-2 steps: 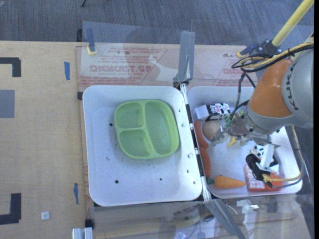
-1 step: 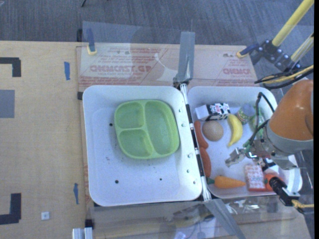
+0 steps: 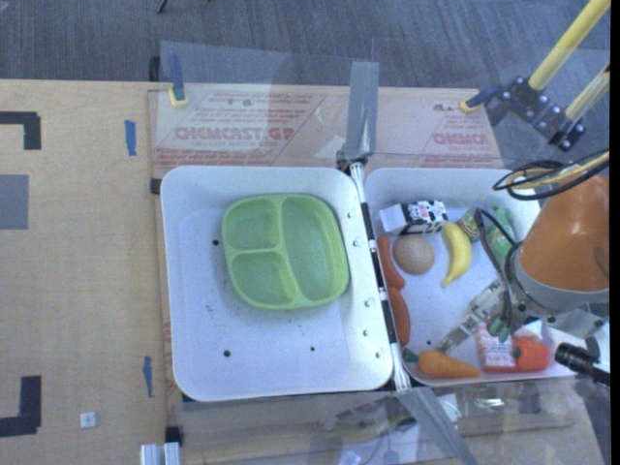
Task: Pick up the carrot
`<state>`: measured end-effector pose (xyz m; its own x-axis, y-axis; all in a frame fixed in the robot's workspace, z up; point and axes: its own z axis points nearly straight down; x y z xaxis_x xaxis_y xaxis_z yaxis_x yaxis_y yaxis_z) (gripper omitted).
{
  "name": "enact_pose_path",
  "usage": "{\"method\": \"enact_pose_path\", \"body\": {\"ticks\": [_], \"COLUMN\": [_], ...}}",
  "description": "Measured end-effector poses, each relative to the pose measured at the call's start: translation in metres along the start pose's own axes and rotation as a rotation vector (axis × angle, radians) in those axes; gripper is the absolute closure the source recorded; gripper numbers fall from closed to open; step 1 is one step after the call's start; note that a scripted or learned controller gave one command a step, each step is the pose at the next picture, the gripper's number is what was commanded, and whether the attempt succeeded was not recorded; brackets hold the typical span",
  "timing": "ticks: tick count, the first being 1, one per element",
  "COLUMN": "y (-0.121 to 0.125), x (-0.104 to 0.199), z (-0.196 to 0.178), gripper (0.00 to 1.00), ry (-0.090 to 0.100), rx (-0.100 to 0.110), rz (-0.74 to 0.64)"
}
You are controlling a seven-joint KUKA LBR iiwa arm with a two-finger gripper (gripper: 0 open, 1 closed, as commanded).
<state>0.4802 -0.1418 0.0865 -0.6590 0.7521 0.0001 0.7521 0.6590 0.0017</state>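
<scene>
Carrot (image 3: pixel 448 363) in right bin (image 3: pixel 426 180) (near edge)

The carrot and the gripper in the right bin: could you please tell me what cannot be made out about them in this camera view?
- Gripper: whether it is open or shut; its tips are small and blurred against the clutter.
- Carrot: whether anything touches it; it lies at the right bin's front wall, partly overlapped by a slim metal piece.
- Red packet: its label, too small and blurred.
- Arm: covers the bin's right side; the picture edge cuts it off.
</scene>
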Motion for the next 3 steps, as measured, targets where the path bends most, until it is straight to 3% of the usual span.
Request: {"method": "enact_pose_path", "body": {"ticks": [1,2,3], "y": [0.0,0.032,0.031], "x": [0.0,-0.078,-0.078], "z": [0.0,-0.014,-0.013], "gripper": [0.0,0.0,0.0], "ry": [0.0,-0.001,-0.001], "rx": [0.0,0.0,0.0], "rz": [0.0,-0.114,-0.114]}}
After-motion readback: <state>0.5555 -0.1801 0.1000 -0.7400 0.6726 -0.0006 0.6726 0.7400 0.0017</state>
